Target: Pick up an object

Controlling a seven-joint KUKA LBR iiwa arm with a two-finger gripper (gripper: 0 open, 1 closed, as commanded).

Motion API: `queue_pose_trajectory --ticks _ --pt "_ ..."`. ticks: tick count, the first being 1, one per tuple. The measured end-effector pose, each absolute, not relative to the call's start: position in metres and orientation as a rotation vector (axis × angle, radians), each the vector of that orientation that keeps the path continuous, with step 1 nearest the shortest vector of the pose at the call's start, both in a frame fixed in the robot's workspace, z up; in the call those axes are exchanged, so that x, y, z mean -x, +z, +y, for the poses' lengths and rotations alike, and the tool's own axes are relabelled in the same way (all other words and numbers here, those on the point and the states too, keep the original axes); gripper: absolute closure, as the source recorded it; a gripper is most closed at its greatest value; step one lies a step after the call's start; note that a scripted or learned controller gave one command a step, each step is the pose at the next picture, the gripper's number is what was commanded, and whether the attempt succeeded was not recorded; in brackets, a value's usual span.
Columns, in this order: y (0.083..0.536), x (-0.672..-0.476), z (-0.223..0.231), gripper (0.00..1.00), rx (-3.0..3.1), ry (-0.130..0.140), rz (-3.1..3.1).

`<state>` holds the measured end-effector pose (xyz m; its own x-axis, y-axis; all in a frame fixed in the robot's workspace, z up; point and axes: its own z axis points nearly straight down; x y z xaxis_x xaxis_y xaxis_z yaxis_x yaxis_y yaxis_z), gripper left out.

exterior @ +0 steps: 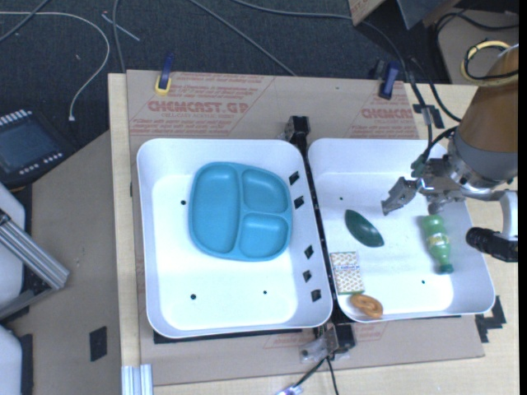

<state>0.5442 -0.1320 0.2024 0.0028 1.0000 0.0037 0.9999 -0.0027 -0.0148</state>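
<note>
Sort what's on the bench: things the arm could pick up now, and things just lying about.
For the pick:
gripper
dark green oval object
green bottle
patterned packet
orange piece

Lying about:
blue divided plate in the left bin
blue clamps
cables

Robotics lab — clamped bench [247, 93], loose cables [90, 31], white bins [156, 220].

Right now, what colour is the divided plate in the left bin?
Light blue; the plate shows best in the camera view.
</note>
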Motion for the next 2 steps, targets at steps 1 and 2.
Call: queue_pose_trajectory --ticks 1,2 --pt "0.209 -0.547 -0.132 0.00 2.219 0.000 -2.220" --pt "0.159 -0.549 -0.121 0.00 2.216 0.004 -2.218"
